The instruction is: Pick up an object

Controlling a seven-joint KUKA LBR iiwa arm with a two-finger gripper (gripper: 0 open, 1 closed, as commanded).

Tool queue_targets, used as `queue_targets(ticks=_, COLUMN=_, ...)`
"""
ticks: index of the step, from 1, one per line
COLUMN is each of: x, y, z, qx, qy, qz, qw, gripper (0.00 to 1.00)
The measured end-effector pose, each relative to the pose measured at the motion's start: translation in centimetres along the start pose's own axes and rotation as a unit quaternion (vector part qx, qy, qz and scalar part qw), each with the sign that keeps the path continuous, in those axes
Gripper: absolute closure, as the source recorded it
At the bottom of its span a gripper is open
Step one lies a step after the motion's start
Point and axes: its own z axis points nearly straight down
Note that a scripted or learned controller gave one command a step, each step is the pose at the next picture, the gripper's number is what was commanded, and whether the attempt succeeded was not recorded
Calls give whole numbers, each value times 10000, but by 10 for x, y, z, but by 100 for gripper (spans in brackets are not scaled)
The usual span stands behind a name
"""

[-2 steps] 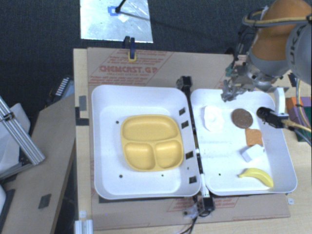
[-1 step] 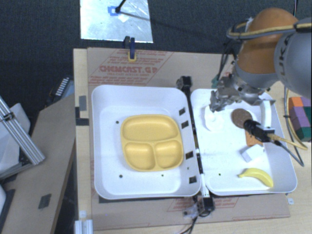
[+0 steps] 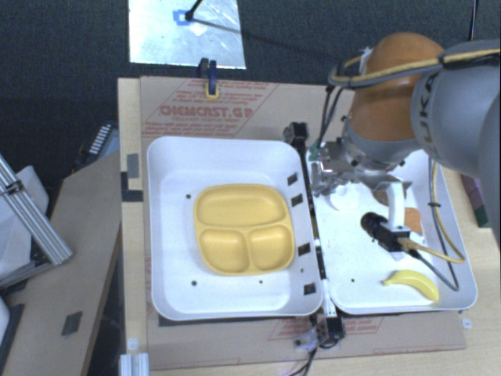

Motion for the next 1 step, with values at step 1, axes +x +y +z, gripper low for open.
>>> queue_targets(ticks=1, x=57, y=-27, z=6, qx=6, qy=3, qz=-4, qw=10000, gripper=100)
